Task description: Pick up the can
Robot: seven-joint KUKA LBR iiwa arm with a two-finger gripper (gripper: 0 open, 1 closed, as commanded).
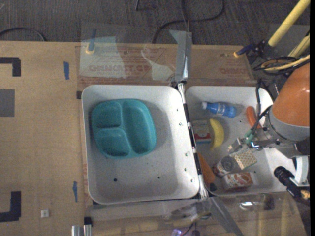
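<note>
The gripper sits low over the right bin, at the end of the grey and orange arm that reaches in from the right. Whether it is spread or closed cannot be told: the tip is small and blurred against the clutter under it. Nothing can be seen clamped in it. A pale waffle-textured block lies just below the tip, so close that contact cannot be ruled in or out.

The can lies in the near part of the right bin, just to the near-left of the gripper and touching or nearly touching the waffle-textured block. A brown carton lies just nearer than the can. Left of the gripper lies a banana, with a small red and white packet beside it against the bin's left wall. A blue bottle lies on its side at the far end.

The left bin holds a teal divided plate
</note>
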